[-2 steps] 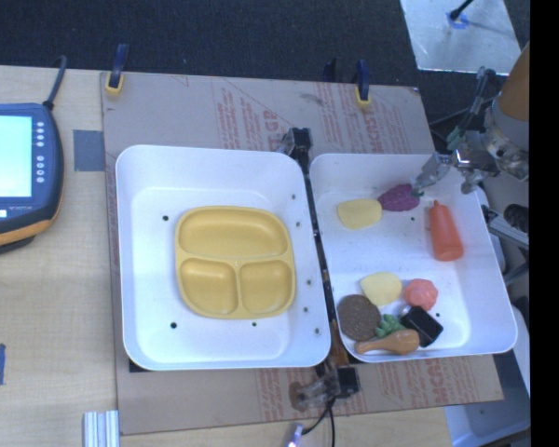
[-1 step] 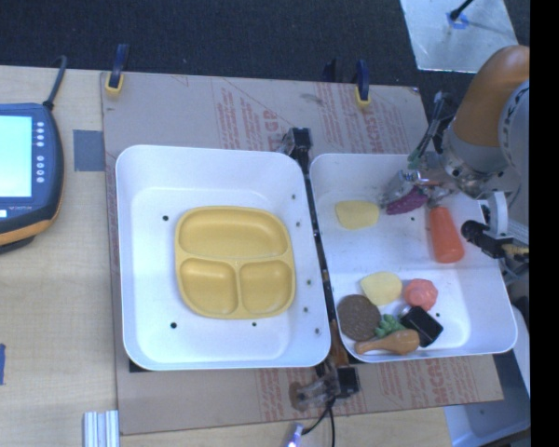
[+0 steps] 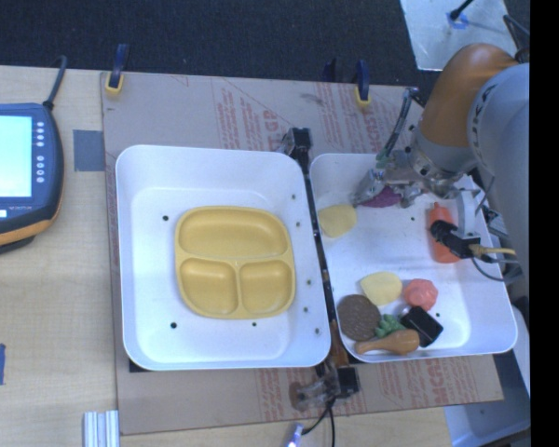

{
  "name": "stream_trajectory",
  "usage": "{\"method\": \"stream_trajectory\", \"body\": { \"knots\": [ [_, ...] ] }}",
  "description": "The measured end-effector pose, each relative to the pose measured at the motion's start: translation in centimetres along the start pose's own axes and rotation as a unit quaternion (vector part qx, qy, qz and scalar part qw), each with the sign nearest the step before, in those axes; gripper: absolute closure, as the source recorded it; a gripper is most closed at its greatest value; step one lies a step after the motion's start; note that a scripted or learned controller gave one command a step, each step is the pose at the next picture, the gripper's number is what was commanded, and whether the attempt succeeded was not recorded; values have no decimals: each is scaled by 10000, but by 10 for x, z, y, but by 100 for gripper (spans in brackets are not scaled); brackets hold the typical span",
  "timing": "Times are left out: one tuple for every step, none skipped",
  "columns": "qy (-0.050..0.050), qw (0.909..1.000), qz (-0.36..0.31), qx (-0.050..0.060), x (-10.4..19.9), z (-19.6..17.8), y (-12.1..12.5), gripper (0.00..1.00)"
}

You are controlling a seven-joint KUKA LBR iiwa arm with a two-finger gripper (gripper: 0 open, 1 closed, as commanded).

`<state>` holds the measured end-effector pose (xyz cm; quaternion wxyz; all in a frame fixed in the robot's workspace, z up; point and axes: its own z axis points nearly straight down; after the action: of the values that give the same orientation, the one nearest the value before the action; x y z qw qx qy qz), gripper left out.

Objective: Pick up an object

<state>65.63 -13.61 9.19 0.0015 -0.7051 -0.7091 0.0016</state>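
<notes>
The right bin (image 3: 489, 329) holds the loose items: a pale yellow lump (image 3: 337, 220) by its left wall, a purple piece (image 3: 384, 197) under the arm (partly hidden), and an orange-red piece (image 3: 442, 234) near the right wall. At the near end cluster a yellow slice (image 3: 381, 287), red piece (image 3: 420, 293), brown disc (image 3: 359, 316), green bit (image 3: 387, 325), black block (image 3: 422, 325) and tan drumstick shape (image 3: 388, 345).
</notes>
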Motion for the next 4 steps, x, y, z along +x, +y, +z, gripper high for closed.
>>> {"method": "stream_trajectory", "body": {
  "knots": [
    [1,10000,17,-15,-56,-53,0,0],
    [-34,9999,1,-97,-74,-15,-54,0],
    [-10,10000,-1,-18,-75,0,-76,0],
    [-15,10000,-10,-12,-76,-10,-76,100]
  ]
}}
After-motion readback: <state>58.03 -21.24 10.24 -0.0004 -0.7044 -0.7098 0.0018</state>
